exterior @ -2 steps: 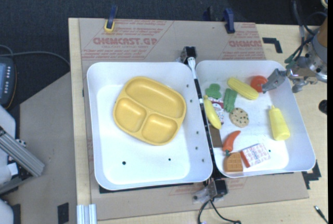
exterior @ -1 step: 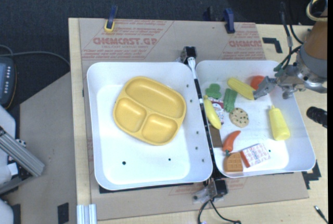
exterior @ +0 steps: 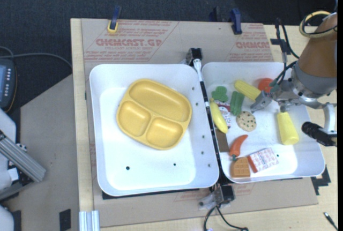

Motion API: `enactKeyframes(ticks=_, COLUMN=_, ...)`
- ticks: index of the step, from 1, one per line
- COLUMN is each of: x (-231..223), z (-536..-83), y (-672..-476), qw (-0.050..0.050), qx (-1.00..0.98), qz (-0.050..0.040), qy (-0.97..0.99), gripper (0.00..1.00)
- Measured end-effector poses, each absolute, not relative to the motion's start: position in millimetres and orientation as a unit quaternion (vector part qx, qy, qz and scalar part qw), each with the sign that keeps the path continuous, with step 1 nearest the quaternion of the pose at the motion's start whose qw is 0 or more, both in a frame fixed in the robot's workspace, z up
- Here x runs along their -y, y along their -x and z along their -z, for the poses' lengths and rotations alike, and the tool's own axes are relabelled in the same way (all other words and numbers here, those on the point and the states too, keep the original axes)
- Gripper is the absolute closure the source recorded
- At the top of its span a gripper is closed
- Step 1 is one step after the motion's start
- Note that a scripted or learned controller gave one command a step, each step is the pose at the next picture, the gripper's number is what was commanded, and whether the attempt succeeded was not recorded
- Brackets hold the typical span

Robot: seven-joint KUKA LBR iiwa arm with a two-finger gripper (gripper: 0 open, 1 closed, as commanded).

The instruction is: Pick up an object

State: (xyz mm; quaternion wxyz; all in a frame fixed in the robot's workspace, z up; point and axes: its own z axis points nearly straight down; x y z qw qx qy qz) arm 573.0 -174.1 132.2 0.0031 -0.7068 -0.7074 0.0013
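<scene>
Corn cob [exterior: 246, 89] lies just beside the gripper [exterior: 263, 100], whose opening I cannot tell.

Yellow divided plate [exterior: 154, 113] in left bin [exterior: 102, 133]; blue clamp [exterior: 235, 20] at board's [exterior: 155, 37] far edge

I'm seeing gripper [exterior: 261, 102] hanging low in right bin [exterior: 311, 163], beside corn cob [exterior: 246, 89] and cookie [exterior: 246, 120]. Yellow divided plate [exterior: 154, 113] sitting in left bin [exterior: 107, 133]. Chili pepper [exterior: 237, 145] lying above waffle [exterior: 240, 168].
</scene>
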Motion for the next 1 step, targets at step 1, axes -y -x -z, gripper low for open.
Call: enactKeyframes(ticks=1, x=173.0, z=-85.0, y=-574.2, qw=0.001, qx=0.707, qz=0.001, qy=0.707, gripper=0.0)
